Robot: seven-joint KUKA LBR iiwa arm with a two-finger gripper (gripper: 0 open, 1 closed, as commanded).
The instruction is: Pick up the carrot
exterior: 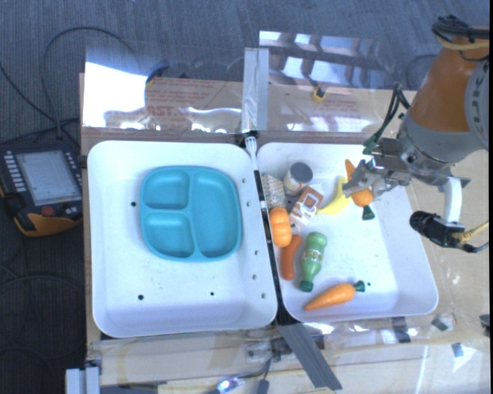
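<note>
Two carrots show in the right bin (407, 257). One orange carrot (332, 295) with a green stub lies flat near the bin's front edge. A smaller carrot (362, 197) with a green end pointing down hangs tilted at the bin's right rear, and my gripper (365, 184) is shut on it. The arm's orange band sits above it at the upper right.
A green bottle (312, 258), an orange fruit (279, 225), a reddish sausage-like piece (289, 258), a yellow banana (335, 204), a can (299, 173) and a small box (308, 204) crowd the right bin's left half. The left bin (115, 220) holds a blue divided plate (189, 212).
</note>
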